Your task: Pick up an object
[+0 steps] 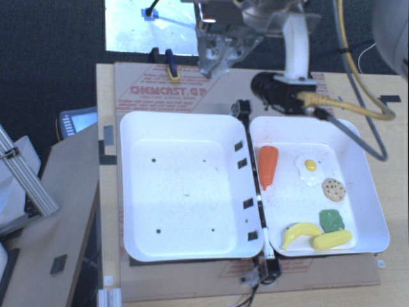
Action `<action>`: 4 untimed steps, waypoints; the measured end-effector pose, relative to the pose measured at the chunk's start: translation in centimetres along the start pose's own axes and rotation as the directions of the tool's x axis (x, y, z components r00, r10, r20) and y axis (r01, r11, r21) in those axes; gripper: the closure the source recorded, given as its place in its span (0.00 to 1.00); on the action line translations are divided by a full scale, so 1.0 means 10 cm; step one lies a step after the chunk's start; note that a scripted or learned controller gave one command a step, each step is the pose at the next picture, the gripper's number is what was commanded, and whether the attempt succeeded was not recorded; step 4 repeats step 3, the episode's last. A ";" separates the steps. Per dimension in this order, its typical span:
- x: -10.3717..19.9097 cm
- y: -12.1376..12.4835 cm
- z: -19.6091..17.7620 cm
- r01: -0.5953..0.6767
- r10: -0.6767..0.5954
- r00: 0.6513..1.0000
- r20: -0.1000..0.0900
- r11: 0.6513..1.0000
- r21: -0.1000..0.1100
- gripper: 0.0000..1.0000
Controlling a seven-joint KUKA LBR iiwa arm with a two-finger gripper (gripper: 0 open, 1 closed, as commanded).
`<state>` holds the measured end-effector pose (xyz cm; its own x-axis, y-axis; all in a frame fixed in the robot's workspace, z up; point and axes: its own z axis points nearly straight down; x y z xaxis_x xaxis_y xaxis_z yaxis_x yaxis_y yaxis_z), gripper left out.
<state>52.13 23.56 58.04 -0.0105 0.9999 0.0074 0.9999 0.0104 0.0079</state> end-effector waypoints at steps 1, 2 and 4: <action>-0.06 -0.37 0.47 -0.006 0.006 1.000 0.008 1.000 0.012 1.00; -0.05 -0.35 0.34 -0.004 0.004 1.000 0.005 1.000 0.005 1.00; -0.05 -0.35 0.22 -0.002 0.002 1.000 0.004 1.000 0.004 1.00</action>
